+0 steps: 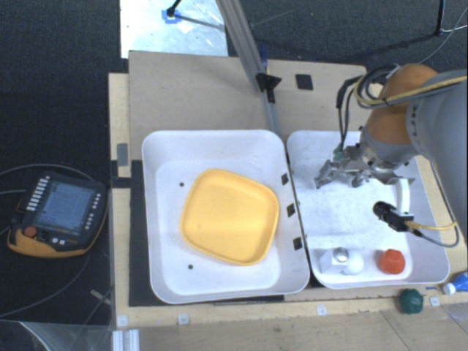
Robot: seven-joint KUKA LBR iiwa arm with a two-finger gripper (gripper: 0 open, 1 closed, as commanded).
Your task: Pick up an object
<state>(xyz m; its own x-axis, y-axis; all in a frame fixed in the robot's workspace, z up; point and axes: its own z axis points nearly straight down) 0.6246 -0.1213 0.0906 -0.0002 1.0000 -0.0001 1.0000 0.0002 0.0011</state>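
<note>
- Orange and small, the red-orange object (393, 261) sits at about five o'clock in the right bin (314, 218), close to the near wall; a white round object (354, 265) and a little silvery piece (340, 254) lie just to its nine o'clock side, touching or nearly so.
- Yellow plate (229, 216) takes up the middle of the left bin (164, 196); it is a wide, flat candidate and, by my reckoning, harder to pinch than the small things.
- You are, as I judge it, at the approach step: nothing is lifted, and the gripper (349, 171) hovers over the twelve o'clock part of the right bin, well apart from every loose object.
- Whether its fingers stand apart or together I cannot tell; the metal parts under the wrist blur into one grey cluster, and nothing shows between them.
- Your next move calls for travel toward six o'clock, across the bare floor of the bin, then a descent centred on one object rather than on the pair beside it.
- Watch the near wall: the targets lie close to it, so a finger could land on the rim.
- Grey arm (439, 123) enters from three o'clock, its orange band (398, 104) above the wrist, the wrist bent downward toward the bin floor.
- Black plug with a yellow cable (391, 216) hangs between the gripper and the small objects; keep it from dragging across them.
</note>
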